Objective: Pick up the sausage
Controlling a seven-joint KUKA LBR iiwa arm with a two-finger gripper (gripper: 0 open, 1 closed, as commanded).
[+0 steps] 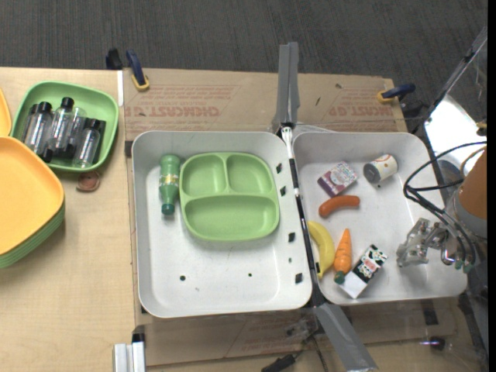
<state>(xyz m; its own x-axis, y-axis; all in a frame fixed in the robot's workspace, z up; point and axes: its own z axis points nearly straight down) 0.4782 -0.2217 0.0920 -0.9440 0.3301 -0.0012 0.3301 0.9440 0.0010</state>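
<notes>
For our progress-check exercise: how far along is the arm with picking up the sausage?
Nothing looks done yet: the orange-red plastic sausage lies on the floor of the shallow white right-hand bin, between a purple carton and an orange carrot. In hand: the metal two-finger gripper sits low near the bin's right side, apart from the sausage. Left: reaching, grasping, lifting.

Glossy orange sausage (339,205) lies in a smooth white plastic bin (403,281); metal pincer (415,248).

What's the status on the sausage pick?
Gripper low at right bin's right side, holding nothing. Sausage mid-bin, untouched. Carton sits between them.
</notes>
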